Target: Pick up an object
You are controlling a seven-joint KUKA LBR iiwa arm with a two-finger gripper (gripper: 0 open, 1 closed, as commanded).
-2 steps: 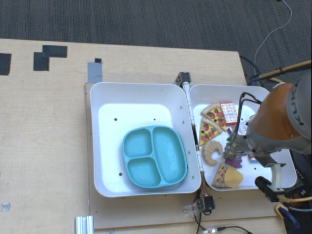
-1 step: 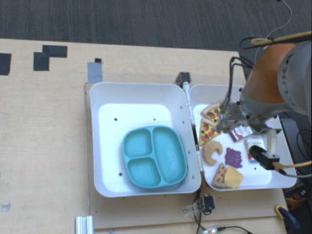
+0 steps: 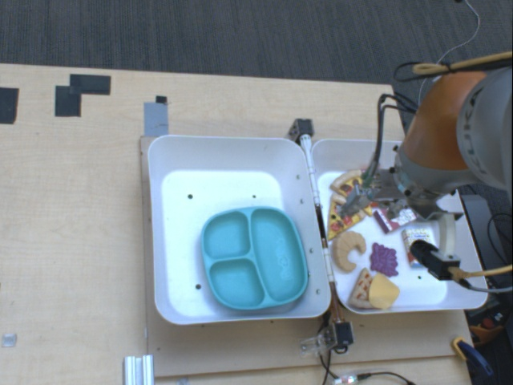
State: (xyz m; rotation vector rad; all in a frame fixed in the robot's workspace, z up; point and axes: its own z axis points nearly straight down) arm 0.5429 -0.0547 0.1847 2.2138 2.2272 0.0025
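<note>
Your gripper (image 3: 362, 192) hovers low over the toy food, likely choosing a pick; croissant (image 3: 349, 249) just below it. You cannot tell its opening.

A single fixed camera looks down at a slant from above the pale wooden bench (image 3: 72, 239), far enough back to take in both shallow white plastic bins (image 3: 172, 215) and dark carpet beyond. The grey, orange-banded arm (image 3: 449, 127) enters from its right edge.

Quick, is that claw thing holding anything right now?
End effector: low over the toy food in the right bin; open, shut or holding cannot be told.
</note>
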